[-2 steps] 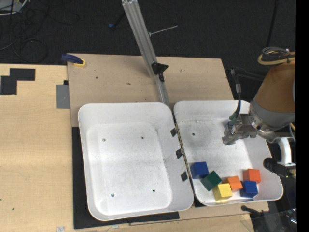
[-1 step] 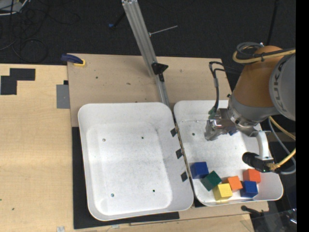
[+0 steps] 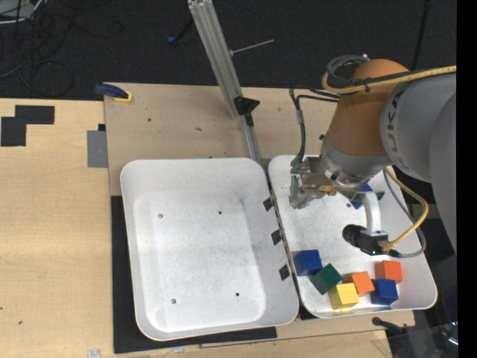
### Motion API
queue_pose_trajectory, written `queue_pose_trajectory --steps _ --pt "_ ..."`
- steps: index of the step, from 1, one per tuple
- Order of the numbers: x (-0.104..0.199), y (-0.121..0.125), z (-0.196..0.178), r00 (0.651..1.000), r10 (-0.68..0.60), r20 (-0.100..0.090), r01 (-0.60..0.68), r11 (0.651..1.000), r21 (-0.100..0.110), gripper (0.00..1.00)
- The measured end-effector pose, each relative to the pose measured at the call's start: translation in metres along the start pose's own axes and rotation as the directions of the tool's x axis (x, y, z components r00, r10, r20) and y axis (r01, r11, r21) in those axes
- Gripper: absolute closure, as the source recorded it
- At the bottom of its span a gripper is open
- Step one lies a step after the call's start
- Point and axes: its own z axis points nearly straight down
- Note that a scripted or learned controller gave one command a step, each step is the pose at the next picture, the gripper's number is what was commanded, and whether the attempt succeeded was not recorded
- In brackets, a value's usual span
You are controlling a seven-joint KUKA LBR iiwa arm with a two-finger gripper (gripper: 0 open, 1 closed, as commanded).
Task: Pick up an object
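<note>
Now I keep the tool above the right bin, the blocks lying nearer to me, but I cannot tell its opening.

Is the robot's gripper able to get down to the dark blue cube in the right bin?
Probably yes. The gripper hangs over the right bin's bare upper floor, and the dark blue cube sits just below it in the picture, its top uncovered; only the green cube crowds one side.

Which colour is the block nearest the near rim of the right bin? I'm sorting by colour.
Yellow: the yellow block, seen in the camera view, beside the green block.
</note>
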Motion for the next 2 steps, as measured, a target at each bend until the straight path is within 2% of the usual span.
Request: queue_pose_trajectory --steps 1,2 --pt "0.049 0.010 -0.017 1.000 0.001 0.002 -0.001 1.000 -0.001 1.00" --pt "0.095 0.012 -0.015 1.000 0.002 0.002 -0.002 1.000 0.001 1.00"
